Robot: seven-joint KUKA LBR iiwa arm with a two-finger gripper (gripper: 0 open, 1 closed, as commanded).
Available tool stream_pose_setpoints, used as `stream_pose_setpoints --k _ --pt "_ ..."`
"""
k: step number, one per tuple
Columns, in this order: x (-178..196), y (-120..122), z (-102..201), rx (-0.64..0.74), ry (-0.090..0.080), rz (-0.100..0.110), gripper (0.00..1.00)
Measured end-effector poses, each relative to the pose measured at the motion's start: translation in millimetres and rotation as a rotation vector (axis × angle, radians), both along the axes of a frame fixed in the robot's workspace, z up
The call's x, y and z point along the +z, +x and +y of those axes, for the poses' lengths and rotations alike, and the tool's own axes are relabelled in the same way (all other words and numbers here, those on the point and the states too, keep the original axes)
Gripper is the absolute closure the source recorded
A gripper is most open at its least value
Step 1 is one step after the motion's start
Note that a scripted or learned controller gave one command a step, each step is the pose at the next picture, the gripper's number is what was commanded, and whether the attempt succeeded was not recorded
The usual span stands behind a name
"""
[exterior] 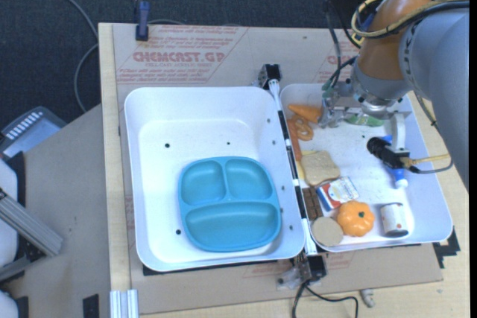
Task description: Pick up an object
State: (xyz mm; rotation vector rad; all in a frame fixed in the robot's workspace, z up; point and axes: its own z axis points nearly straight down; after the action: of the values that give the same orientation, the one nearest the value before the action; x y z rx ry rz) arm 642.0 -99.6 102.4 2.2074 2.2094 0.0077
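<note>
My gripper [341, 115] hangs low over the back of the right bin [436, 197], below the orange wrist band. Just to its left lies an orange carrot-like piece [303, 112], with an orange ring [303, 132] beside it. A slice of bread [319, 166] rests nearer the front. A red and white packet [336, 194], an orange pumpkin [355, 219], a tan disc [326, 231] and a small white can [393, 218] line the front of that bin. A small blue thing [400, 178] lies at the right.
The left bin [149, 115] holds a blue divided plate [229, 202] in its front half. A rail [286, 145] runs between the two bins. Brown cardboard [179, 56] lies under and behind the bins.
</note>
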Motion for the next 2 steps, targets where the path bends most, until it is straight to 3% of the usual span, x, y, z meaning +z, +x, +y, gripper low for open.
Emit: stream_pose_setpoints --k 1,2 --pt "-0.3 -0.1 0.2 0.000 0.000 0.000 0.00" --pt "-15.6 -106.9 -14.3 -0.002 0.009 0.014 0.00"
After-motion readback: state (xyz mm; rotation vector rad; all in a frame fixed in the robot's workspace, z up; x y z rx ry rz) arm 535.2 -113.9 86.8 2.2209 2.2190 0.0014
